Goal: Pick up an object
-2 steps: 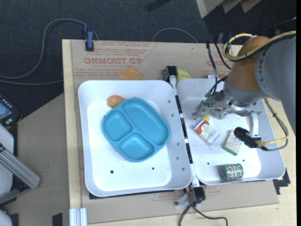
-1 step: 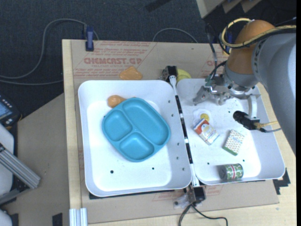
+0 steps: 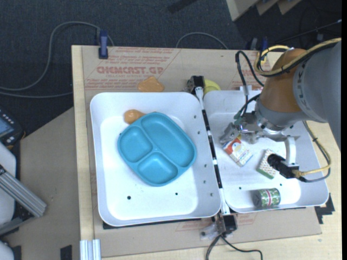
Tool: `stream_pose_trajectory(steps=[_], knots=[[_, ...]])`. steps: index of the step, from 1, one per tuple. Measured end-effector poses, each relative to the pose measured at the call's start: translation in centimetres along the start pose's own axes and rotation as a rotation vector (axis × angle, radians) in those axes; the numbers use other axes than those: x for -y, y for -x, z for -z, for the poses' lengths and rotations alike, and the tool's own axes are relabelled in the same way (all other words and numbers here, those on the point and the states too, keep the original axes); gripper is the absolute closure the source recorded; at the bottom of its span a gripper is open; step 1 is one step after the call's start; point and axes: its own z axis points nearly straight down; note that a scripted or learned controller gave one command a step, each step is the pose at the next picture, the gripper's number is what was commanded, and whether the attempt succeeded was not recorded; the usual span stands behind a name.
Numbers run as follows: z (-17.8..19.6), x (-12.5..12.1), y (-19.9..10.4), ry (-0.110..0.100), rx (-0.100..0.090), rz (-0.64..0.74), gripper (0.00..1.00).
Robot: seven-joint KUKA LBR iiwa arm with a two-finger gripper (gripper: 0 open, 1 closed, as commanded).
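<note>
While tool (image 3: 237,136) is hovering just above small packet (image 3: 239,151), grip state unclear; nothing lifted, pick remaining.

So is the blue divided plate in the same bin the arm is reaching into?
No, the blue divided plate lies in the left bin, while the arm reaches over the right bin.

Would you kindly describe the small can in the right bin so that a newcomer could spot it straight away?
Start at the right-hand white bin, the one the arm reaches into. Look along its near edge, below the green-and-white packet and the red-and-white packet. The can lies on its side there, and it is the only cylinder, with a green label and silver ends.
</note>
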Motion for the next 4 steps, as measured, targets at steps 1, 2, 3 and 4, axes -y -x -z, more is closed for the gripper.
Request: stream_pose_trajectory(steps=[1, 2, 3, 4], knots=[[0.07, -1.43, 0.53, 0.009, 0.004, 0.002, 0.0], [0.07, -2.01, -0.24, 0.009, 0.003, 0.002, 0.0], [0.07, -1.77, -0.02, 0.006, 0.002, 0.001, 0.0], [0.06, -1.78, 0.29, 0.007, 0.002, 0.001, 0.0]])
